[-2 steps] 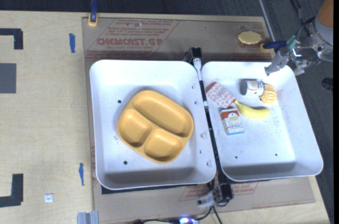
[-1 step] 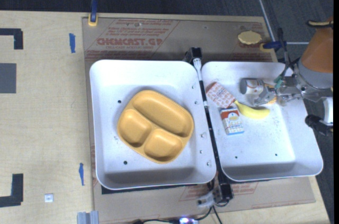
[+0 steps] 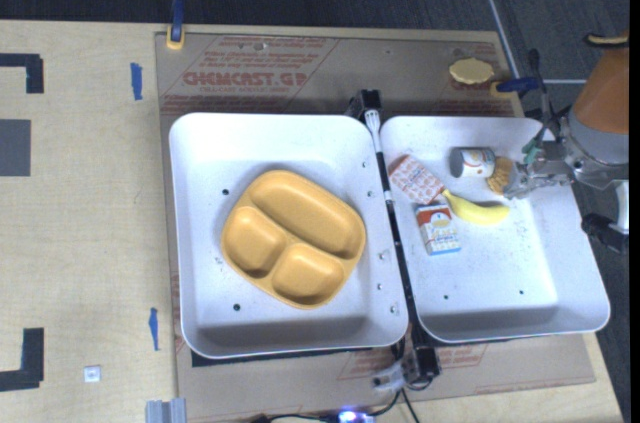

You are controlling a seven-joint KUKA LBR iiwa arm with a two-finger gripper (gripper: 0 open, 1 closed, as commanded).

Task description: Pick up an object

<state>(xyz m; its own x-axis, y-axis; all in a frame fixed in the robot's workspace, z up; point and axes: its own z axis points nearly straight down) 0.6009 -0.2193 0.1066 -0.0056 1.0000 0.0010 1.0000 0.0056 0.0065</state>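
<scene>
Pincer (image 3: pixel 530 173) sits low over the right bin (image 3: pixel 540 306), near its far right rim, arm (image 3: pixel 605 111) coming in from the right edge. Can't tell from this angle whether the pincer is apart or together, and nothing visibly sits between its tips.

Closest items, all to the pincer's left:
- small yellow-brown object (image 3: pixel 500 173) just beside the tip, touching or nearly so; can't tell which
- grey can (image 3: pixel 470 160) lying on its side, just past that object
- banana (image 3: pixel 478 209) just below-left of the pincer, apart from it
- red-and-white checked packet (image 3: pixel 414 178) further left, near the divider between bins
- small red-and-white box (image 3: pixel 438 228) below the packet, well apart from the pincer

Left bin (image 3: pixel 200 161) holds a yellow three-compartment tray (image 3: pixel 292 237), well away from the pincer on the far side of the divider.

A tan disc (image 3: pixel 471 71) lies on the cardboard behind the right bin, up-left of the pincer.
</scene>
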